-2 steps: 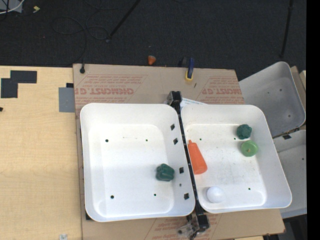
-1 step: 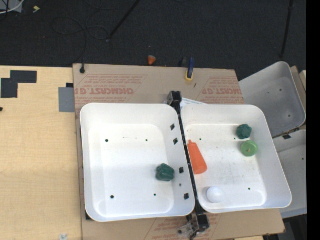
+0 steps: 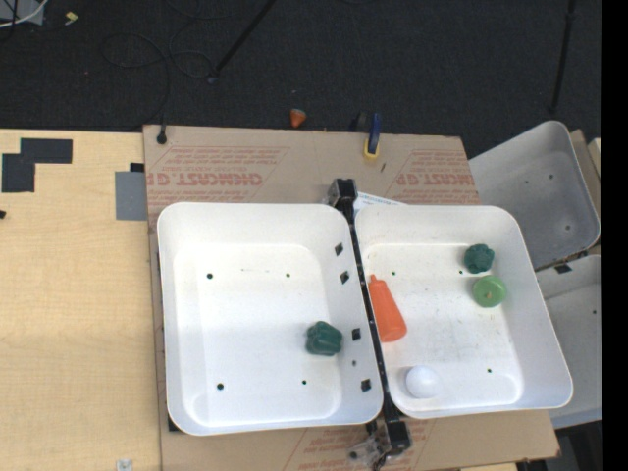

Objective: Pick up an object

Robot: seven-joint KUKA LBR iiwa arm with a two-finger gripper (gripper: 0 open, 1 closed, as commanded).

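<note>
Orange cone-like piece lies against divider; fingers may strike wall. White ball could roll off. Finger state: cannot tell.

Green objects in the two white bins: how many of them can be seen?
3. A dark green lump lies in the left bin. A dark green lump and a light green round piece lie together in the right bin. None seems hidden.

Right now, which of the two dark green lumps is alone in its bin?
The dark green lump in the left bin; the other dark green lump shares the right bin with three other objects.
</note>
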